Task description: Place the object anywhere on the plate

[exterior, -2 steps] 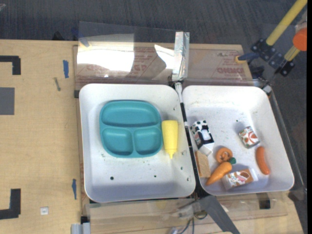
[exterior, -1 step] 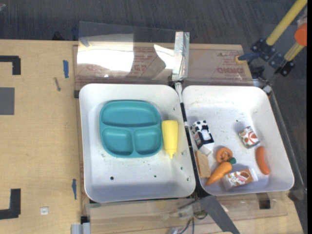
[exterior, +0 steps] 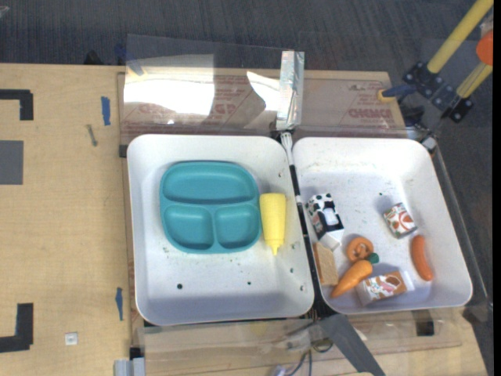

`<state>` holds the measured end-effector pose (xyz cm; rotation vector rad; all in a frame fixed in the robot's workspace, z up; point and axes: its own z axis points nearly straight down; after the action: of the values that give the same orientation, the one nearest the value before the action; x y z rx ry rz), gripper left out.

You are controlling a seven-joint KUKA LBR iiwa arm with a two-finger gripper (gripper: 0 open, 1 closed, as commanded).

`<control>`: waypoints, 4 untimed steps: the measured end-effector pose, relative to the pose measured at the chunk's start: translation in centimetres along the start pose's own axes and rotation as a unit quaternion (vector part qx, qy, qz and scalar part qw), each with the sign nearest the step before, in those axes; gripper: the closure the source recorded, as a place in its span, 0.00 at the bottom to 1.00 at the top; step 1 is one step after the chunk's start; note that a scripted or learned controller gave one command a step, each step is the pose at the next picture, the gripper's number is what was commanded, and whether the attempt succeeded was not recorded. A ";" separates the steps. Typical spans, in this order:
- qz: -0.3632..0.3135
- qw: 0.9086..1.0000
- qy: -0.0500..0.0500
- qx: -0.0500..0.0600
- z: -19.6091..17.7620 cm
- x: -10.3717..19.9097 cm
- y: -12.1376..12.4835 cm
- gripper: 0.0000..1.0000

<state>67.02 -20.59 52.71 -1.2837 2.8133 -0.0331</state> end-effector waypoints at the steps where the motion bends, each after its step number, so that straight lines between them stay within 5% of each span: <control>1: 0.000 1.000 -0.005 0.005 -1.3 -0.2 -0.1 1.00; 4: 0.000 1.000 -0.019 0.019 -5.1 -0.8 -0.2 1.00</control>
<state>67.47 -20.11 57.86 -1.2616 2.7670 -0.0603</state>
